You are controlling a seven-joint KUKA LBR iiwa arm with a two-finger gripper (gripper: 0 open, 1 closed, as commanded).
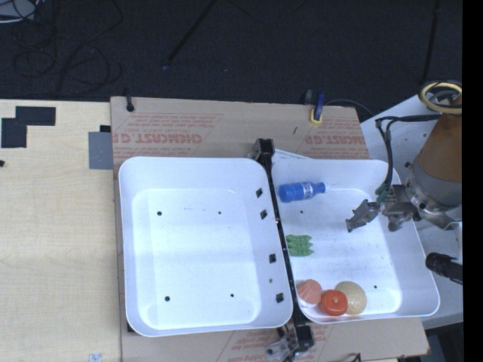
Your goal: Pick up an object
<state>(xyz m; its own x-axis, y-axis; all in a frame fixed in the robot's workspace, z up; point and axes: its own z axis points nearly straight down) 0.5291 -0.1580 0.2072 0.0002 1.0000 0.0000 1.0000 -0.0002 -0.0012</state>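
Hand [361, 219]: over right white bin [407, 292], grip state cannot be told | Nearest: blue plastic bottle [301, 191], far-left of hand, long axis left-right

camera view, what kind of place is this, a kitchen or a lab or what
Most likely a robotics lab bench set up for grasping trials. Two shallow white bins sit on cardboard, the right one holding toy items such as a blue bottle, and a robot arm reaches in with its gripper.
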